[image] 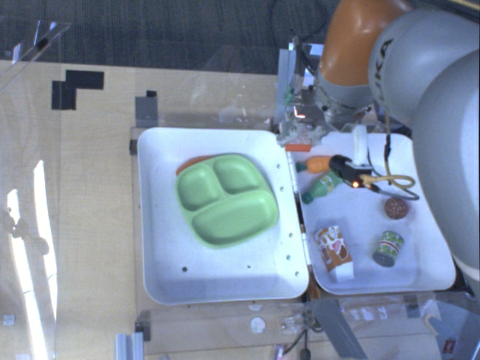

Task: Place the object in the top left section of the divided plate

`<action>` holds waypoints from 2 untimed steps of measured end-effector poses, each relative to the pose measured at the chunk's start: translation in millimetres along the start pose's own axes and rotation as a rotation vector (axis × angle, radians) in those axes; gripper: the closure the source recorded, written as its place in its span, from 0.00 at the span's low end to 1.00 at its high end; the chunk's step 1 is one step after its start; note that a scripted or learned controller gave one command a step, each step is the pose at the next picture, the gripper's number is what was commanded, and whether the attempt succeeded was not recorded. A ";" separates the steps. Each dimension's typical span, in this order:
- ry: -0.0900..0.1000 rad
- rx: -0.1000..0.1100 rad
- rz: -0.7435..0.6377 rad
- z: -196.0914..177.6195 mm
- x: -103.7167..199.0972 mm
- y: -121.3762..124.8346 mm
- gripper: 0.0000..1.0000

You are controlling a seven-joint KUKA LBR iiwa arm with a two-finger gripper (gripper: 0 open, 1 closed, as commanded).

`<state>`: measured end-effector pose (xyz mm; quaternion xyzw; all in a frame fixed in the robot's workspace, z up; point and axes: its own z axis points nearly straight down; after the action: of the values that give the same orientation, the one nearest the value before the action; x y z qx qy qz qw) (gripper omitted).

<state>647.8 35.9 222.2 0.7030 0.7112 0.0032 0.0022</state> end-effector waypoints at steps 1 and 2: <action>0.000 0.004 0.036 20.2 57.5 2.9 1.00; 0.002 0.000 0.028 -38.2 139.3 -15.0 1.00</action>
<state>630.9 174.9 260.5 0.7127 0.7014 0.0039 0.0016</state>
